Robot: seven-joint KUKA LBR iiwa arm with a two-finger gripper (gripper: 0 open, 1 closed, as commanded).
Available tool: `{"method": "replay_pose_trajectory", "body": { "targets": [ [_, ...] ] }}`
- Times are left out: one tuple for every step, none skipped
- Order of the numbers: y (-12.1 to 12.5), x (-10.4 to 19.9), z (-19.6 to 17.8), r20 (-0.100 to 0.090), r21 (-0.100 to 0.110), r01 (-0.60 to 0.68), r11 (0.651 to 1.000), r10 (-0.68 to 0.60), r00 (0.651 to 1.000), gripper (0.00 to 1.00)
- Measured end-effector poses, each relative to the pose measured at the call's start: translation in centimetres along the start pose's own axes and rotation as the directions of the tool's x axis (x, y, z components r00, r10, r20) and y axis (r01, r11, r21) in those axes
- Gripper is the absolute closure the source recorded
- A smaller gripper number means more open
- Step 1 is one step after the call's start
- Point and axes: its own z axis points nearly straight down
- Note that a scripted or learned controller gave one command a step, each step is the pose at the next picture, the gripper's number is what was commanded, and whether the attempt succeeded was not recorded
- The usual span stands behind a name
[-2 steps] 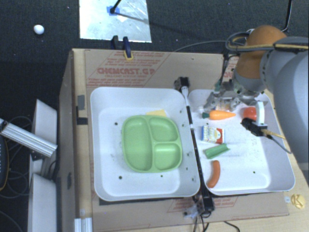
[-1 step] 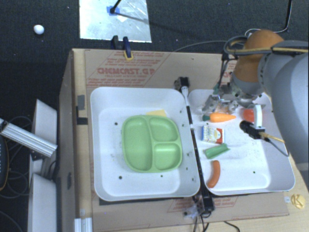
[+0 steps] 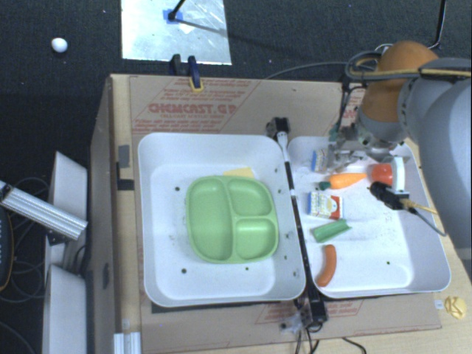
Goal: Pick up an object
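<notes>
Gripper (image 3: 341, 147) low in right bin (image 3: 424, 271), finger state indiscernible, above toy carrot (image 3: 346, 181). Cardboard (image 3: 193, 109) printed "CHEMCAST" in red; small carton (image 3: 325, 204) label unreadable.

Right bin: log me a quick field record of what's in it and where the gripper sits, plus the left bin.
right bin: holds the loose items
gripper: low over far-left part of right bin
carrot: just below gripper
small printed carton: left-centre
green stick: below carton
sausage: near front
left bin: holds green divided tray
yellow piece: behind tray
</notes>
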Motion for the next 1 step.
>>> {"method": "replay_pose_trajectory", "body": {
  "targets": [
    [0.02,0.02,0.00,0.000,-0.001,0.001,1.000,-0.001,1.000,0.00]
  ]
}}
